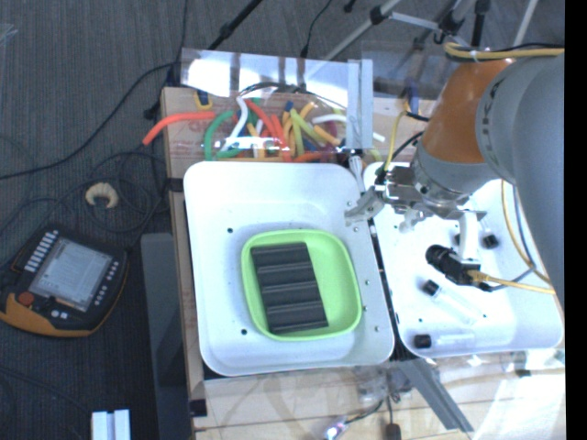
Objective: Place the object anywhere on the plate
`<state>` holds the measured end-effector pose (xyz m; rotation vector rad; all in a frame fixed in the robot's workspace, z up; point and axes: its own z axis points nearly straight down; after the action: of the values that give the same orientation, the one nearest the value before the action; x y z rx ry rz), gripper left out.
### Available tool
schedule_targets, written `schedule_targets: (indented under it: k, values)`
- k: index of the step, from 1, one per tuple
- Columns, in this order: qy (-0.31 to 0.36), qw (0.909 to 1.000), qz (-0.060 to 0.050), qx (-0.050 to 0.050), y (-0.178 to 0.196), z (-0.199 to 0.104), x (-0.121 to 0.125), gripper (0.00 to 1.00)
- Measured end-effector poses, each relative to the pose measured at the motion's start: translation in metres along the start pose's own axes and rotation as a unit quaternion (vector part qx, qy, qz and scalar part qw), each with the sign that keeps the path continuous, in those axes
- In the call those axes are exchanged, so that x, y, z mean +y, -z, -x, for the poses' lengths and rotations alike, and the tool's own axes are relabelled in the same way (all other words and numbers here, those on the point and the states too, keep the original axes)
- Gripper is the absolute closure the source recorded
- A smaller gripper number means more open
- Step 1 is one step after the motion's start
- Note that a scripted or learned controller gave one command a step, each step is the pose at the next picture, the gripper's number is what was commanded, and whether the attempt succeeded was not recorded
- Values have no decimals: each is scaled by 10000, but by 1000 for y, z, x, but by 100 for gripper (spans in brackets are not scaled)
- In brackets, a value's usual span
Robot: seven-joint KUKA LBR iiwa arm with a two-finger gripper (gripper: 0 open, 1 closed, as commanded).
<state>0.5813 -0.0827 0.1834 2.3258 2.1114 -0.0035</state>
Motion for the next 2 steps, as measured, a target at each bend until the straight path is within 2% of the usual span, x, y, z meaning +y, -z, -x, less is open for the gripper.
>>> schedule_targets:
  k: [1, 2]
  values:
    - [13, 10000, 9, -9, 141, 2, 15, 0]
    - [-430, 9991, 24, -7, 249, -16, -51, 0]
